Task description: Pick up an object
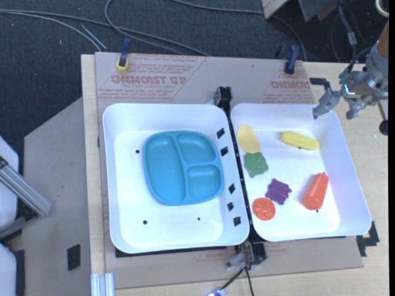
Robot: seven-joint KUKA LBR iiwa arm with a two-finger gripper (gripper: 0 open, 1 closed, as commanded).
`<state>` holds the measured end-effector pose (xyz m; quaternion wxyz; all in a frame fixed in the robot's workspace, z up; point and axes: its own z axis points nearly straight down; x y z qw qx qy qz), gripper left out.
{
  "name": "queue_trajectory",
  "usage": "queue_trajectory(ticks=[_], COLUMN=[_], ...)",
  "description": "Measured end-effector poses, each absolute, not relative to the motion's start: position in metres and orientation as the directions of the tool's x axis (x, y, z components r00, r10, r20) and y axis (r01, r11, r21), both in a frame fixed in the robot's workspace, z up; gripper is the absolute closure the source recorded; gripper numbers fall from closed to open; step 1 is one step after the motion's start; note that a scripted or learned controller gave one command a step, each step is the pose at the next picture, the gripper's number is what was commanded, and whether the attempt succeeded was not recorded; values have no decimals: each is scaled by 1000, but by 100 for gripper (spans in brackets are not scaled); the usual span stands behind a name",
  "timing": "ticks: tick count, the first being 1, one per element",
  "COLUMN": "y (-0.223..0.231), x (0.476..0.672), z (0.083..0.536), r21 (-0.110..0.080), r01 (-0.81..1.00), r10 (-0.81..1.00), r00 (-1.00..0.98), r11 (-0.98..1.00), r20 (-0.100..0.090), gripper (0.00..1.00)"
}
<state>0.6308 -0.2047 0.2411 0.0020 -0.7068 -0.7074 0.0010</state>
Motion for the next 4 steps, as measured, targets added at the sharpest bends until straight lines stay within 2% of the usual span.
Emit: queue_trajectory(ticks=[1, 2, 3, 4], y=[-214, -211, -211, -217], x=[634, 625, 627, 627], z=[188, 140, 155, 201], r21=[-5, -5, 3, 5], r01=[1000, 1000, 1000, 1000], r10=[1000, 1000, 1000, 1000], r00=[0, -1, -2, 0], r11=[0, 1, 2, 0], r20=[1, 2, 0, -2], gripper=[0, 0, 100, 100])
